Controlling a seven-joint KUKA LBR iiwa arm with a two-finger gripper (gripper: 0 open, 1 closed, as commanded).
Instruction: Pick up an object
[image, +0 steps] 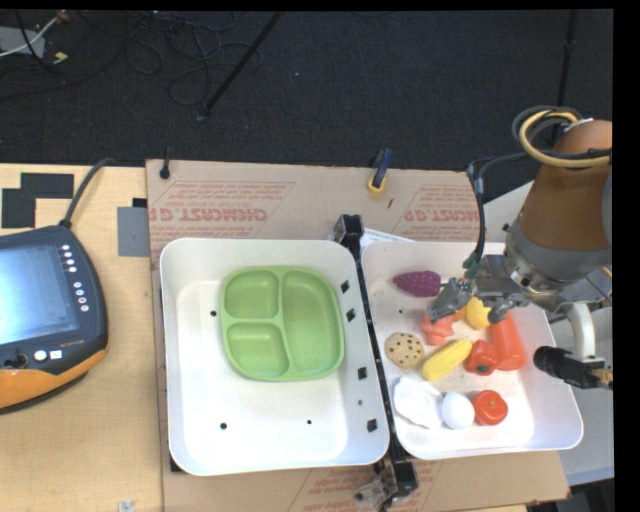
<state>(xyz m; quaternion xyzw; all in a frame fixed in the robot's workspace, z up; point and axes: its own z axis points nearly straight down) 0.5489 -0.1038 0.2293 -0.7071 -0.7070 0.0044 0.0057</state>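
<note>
Gripper (455, 298) low in right bin (560, 425), over toy food beside purple piece (417, 283); finger state — cannot tell. Green tray (281, 324) sits in left bin (190, 400).

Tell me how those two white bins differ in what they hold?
The left bin holds one thing, a green divided plate, lying flat near its middle. The right bin holds a crowd of small toy foods: a purple piece, a cookie, corn, an egg, a tomato. The gripper is over the right bin, not the left bin. Both are shallow, white and side by side.
</note>
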